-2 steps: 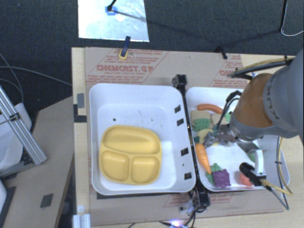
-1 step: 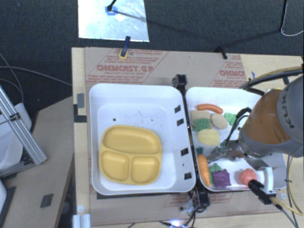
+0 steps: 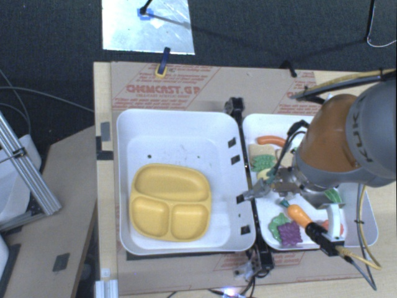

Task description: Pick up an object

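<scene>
My gripper (image 3: 263,190) hangs low over the left side of the right bin (image 3: 370,228), close to the wall between the two bins. Around it lie toy foods: a green leafy piece (image 3: 263,162) just behind it, an orange sausage-like piece (image 3: 270,139) at the bin's back, and an orange carrot (image 3: 299,215) and purple grapes (image 3: 289,233) toward the front. A yellow-green piece (image 3: 276,223) sits beside the grapes. The arm's grey and orange body (image 3: 338,141) hides much of the bin's right half.
The left bin (image 3: 180,126) holds a yellow divided tray (image 3: 170,201) in its front half. A green piece (image 3: 334,195) peeks out beside the arm. Black clips (image 3: 236,160) line the divider between the bins.
</scene>
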Controlling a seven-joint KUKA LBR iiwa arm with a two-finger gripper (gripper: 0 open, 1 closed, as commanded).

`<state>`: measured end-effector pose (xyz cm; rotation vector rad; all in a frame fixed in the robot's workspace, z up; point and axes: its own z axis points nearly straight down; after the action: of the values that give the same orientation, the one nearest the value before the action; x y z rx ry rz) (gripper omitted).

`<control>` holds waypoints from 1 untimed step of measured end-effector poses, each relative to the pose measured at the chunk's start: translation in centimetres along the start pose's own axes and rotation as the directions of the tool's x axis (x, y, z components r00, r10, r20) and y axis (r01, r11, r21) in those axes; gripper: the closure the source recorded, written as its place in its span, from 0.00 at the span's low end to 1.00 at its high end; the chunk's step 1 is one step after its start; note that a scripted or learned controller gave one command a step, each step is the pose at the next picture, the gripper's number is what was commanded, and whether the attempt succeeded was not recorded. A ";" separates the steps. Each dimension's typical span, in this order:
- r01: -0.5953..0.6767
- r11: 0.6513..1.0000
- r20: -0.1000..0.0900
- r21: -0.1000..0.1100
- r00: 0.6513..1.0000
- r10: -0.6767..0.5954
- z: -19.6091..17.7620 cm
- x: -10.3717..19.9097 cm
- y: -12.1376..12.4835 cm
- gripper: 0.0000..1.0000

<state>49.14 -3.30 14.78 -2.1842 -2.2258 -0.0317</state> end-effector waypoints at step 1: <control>0.010 1.000 -0.006 -0.003 1.000 -0.010 -1.1 0.5 0.2 1.00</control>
<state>49.31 -2.79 15.93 -2.1713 -2.2354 -0.0422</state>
